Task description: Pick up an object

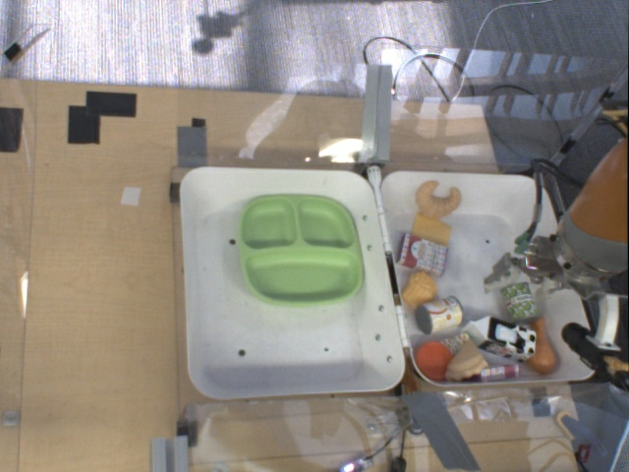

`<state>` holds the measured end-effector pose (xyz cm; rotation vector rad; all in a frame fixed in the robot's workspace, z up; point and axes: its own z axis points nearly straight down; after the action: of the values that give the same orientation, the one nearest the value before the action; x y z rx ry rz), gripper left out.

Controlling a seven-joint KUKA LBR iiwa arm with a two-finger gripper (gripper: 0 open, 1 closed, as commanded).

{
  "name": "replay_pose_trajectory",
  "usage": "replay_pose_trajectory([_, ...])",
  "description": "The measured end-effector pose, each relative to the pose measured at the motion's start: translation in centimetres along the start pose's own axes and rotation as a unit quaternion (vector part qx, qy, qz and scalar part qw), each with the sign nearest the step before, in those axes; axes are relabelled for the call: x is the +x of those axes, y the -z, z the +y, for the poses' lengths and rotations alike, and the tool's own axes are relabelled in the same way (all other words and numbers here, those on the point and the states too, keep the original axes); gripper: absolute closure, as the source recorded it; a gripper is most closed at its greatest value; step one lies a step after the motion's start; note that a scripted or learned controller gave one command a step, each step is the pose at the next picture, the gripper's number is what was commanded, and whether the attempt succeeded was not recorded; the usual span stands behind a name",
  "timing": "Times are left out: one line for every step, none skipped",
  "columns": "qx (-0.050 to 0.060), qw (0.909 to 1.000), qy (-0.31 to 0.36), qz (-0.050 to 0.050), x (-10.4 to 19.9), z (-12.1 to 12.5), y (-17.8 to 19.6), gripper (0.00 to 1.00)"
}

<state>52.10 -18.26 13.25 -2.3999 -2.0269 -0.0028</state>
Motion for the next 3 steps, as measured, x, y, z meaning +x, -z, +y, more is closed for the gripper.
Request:
replay_pose_trajectory([-0.004, 0.9990, 0.044, -0.001, 0.0, 2.5, -4.3, 0.00])
replay_pose_trajectory([-0.002, 0.9996, -0.028, 0.000, 6.8, 7.4, -1.6, 0.00])
replay_pose_trajectory([0.000, 0.9974, 0.073, -0.001, 10.7, 13.3, -4.6, 0.00])
